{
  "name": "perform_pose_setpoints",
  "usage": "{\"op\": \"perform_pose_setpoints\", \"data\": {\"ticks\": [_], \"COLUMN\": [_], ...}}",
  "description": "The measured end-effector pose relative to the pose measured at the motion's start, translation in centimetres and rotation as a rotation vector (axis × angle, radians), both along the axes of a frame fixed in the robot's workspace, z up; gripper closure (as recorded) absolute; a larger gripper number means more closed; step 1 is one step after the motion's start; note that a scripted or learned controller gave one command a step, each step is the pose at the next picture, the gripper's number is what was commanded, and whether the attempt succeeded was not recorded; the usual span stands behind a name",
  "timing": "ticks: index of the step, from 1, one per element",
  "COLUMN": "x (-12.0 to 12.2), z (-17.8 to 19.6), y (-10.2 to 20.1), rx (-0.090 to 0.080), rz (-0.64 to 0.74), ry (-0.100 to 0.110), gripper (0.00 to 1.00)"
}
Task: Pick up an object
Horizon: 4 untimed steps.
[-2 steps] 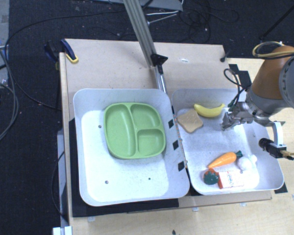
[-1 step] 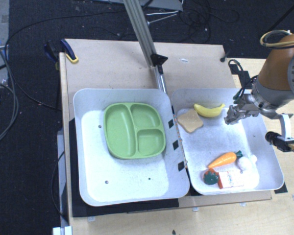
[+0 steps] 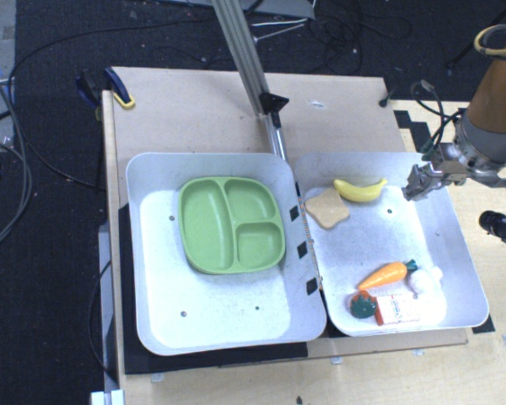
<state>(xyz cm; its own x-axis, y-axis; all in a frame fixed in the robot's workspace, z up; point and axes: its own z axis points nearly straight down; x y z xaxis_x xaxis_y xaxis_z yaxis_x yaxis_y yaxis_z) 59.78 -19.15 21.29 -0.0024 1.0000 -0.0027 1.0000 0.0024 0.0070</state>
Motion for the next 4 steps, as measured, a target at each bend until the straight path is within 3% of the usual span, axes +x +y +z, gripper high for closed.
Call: {"op": "perform_pose_setpoints", "data": {"ticks": [1,4], "x": [0.1,2.9], "z": [5.4,4.6], "y": [0.0,15.9], "rx": [0.0,0.004], "rz": [0.0,0.005], "ry": [-0.001,0.005], "gripper": [1.0,1.0]}}
